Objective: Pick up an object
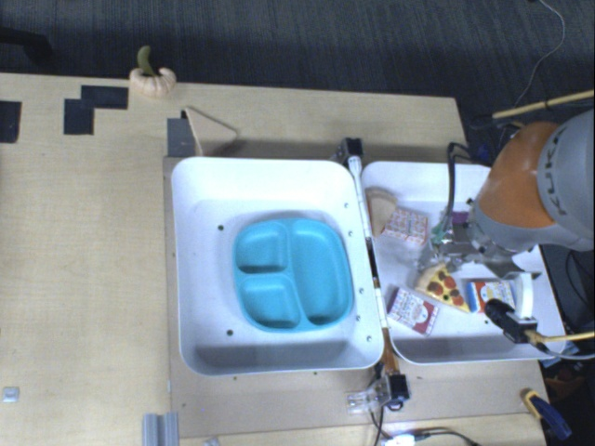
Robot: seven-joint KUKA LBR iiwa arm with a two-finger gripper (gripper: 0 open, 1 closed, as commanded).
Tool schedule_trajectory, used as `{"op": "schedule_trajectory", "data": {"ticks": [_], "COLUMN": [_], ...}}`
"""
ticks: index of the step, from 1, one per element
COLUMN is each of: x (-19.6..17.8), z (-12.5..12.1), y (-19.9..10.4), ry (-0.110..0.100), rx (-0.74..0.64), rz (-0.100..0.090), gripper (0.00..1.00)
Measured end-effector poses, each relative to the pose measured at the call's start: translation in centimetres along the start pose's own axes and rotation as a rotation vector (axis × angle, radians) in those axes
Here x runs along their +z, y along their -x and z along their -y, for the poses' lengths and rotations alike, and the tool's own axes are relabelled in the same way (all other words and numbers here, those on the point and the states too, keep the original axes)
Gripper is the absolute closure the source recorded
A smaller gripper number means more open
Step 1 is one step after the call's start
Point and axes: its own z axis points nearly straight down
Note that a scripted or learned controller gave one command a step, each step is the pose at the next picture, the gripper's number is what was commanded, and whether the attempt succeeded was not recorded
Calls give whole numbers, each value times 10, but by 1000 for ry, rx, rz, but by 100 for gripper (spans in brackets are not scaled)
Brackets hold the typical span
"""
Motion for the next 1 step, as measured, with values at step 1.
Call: {"op": "schedule_trajectory", "data": {"ticks": [1], "x": [-86], "z": [38], "y": [-59], "ry": [-10], "rx": [1], "rz": [-3], "gripper": [100]}}
